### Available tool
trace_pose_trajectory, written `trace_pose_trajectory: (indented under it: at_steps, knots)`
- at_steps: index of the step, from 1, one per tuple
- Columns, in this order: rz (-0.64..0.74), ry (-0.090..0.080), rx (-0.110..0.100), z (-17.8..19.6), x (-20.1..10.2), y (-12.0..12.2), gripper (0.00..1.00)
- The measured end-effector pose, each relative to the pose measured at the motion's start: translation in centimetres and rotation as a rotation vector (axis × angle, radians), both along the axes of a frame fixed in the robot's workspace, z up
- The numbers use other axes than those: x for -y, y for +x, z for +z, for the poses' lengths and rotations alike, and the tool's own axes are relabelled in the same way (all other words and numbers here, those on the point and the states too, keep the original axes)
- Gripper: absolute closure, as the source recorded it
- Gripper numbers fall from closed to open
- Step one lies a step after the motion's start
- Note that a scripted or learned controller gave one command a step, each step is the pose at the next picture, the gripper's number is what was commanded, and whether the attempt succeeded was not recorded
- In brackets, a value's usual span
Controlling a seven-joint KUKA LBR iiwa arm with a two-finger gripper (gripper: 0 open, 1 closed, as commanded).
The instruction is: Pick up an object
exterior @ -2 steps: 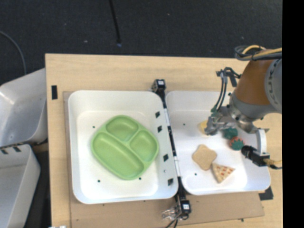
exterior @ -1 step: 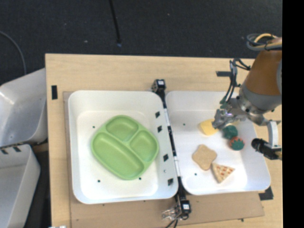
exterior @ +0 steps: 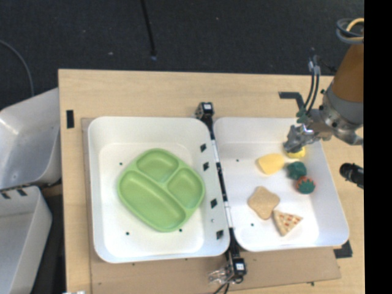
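Note:
The right bin (exterior: pixel 324 228) holds several toy foods: a yellow piece (exterior: pixel 271 163), a tan bread slice (exterior: pixel 263 201), a pizza wedge (exterior: pixel 286 222), a dark green piece (exterior: pixel 296 169) and a red and green strawberry (exterior: pixel 305 185). My gripper (exterior: pixel 296 141) hangs over the bin's upper right part, just above and to the right of the yellow piece. A small yellow-green bit (exterior: pixel 297 153) shows right under its tip; I cannot tell whether it is held.
The left bin (exterior: pixel 104 225) holds a green divided plate (exterior: pixel 160 189). A black clamp rail (exterior: pixel 216 176) runs between the bins. The arm comes in from the right over the bench edge. White equipment (exterior: pixel 24 146) stands off the bench at the left.

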State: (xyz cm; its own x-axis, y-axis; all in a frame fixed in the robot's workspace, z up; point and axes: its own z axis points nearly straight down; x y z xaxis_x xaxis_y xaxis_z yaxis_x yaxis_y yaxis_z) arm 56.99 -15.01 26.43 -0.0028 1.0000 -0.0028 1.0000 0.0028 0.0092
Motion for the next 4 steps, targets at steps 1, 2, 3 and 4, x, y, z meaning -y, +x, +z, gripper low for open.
trace_pose_trajectory:
  at_steps: [1,2,3,4]
  knots:
    - [0.002,0.002,-0.007,-0.8,-4.0,1.7,1.00]
    - [0.005,0.004,-0.006,-0.1,-9.1,3.8,1.00]
    - [0.004,0.003,-0.007,-0.6,-14.8,4.4,1.00]
    - [0.003,0.002,-0.007,-1.8,-20.0,6.5,1.00]
